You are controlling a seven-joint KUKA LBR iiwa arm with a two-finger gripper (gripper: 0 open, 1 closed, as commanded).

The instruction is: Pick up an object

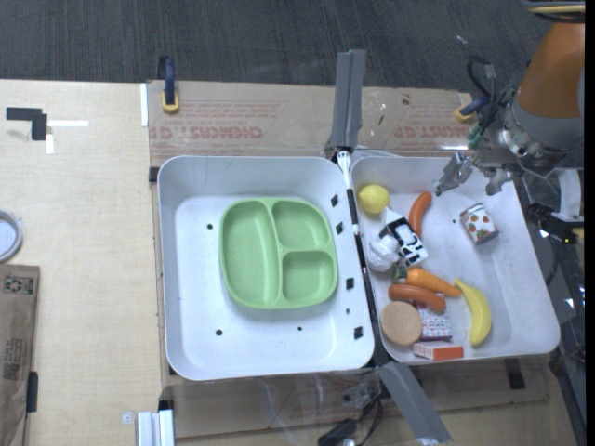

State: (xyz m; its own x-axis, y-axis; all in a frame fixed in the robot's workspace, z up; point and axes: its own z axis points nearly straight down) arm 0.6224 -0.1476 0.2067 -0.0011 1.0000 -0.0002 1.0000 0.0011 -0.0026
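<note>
The right bin (521, 277) holds the loose objects. A yellow lemon (374, 198) and an orange-red pepper (420, 214) lie at its far left, and a white and black toy (398, 242) sits just below them. A carrot (433, 282), a sausage (416, 296), a banana (478, 312), a round bun (402, 323) and a small red box (437, 351) crowd the near part. A white carton with red spots (478, 223) lies apart from them. My gripper (472, 182) hovers over the bin's far side, just above that carton. It is open, with nothing between its fingers.
The left bin (186, 277) holds a green divided plate (277, 252). A grey post (349, 100) rises behind the wall between the bins. A yellow clamp (167, 86) sits on the cardboard behind the left bin. A tape roll (7, 237) lies at the bench's left edge.
</note>
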